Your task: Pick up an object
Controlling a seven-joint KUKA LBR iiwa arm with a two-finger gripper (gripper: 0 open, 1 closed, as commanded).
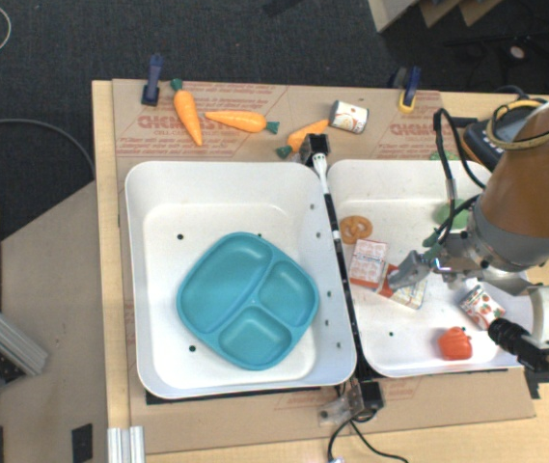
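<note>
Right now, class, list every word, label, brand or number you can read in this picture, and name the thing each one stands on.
Red printing on the cardboard sheet under the bins: a large word repeated, too blurred to read.
Red and white packet in the right bin: print too small to read.
Small can on the cardboard: label unreadable.
Small container by the gripper: label unreadable.

Taking the pretzel as landmark: bare floor of the right bin lies open above it and to its right; just below, a red-and-white packet and a clear wrapper crowd the way; a tomato sits well below-right
</note>
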